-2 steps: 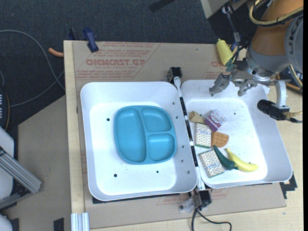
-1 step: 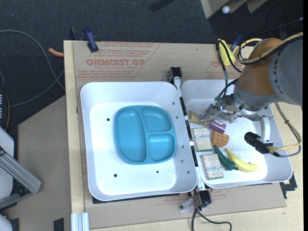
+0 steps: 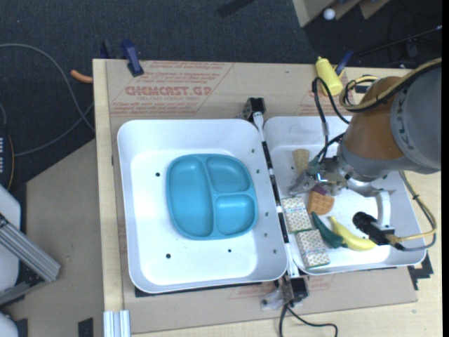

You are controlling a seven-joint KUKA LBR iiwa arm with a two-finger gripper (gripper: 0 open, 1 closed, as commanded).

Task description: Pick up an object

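While the grey arm w/ orange band [image 3: 382,135] leans over the right white bin [image 3: 414,209], its gripper [image 3: 312,181] sits low among the clutter, but can't tell how it's set from this angle. Nothing visibly lifted. Candidates right there: tan waffle-like piece [image 3: 321,203] just beside the tip, yellow banana [image 3: 351,237], two patterned blocks [image 3: 303,230] nearer the divider. Blue divided plate [image 3: 210,194] sits in the left bin [image 3: 133,188]. Judging: approach done, grab & lift not yet.

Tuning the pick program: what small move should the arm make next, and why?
Probably a short straight descent. The gripper sits low in the right bin, just above the orange waffle-like piece, with the banana and patterned blocks close beside, so sideways travel risks knocking them.
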